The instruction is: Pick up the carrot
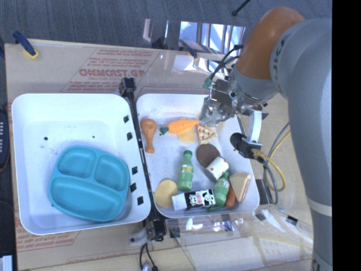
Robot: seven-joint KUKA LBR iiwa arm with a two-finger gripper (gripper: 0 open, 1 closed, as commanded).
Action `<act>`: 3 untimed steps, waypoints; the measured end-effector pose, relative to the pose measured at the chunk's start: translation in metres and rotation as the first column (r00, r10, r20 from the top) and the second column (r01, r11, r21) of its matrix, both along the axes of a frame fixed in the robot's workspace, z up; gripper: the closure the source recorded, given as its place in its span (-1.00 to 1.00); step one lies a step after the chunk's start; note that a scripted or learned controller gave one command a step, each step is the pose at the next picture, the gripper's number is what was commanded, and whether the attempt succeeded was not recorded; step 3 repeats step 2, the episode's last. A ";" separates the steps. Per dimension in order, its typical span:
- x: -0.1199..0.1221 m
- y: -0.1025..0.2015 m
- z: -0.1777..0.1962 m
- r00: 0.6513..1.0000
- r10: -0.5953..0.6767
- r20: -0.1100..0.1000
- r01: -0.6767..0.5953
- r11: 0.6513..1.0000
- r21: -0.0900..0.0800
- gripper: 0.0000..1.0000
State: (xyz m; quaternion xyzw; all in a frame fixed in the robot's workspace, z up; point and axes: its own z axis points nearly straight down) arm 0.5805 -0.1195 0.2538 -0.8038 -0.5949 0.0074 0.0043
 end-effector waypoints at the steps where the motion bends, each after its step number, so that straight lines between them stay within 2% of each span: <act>1: -0.002 0.020 -0.161 0.997 0.080 0.000 -0.080 0.997 0.003 1.00; 2: -0.019 0.089 -0.063 0.990 -0.140 0.008 0.140 0.990 0.000 1.00; 3: -0.019 0.089 -0.063 0.990 -0.140 0.008 0.140 0.990 0.000 1.00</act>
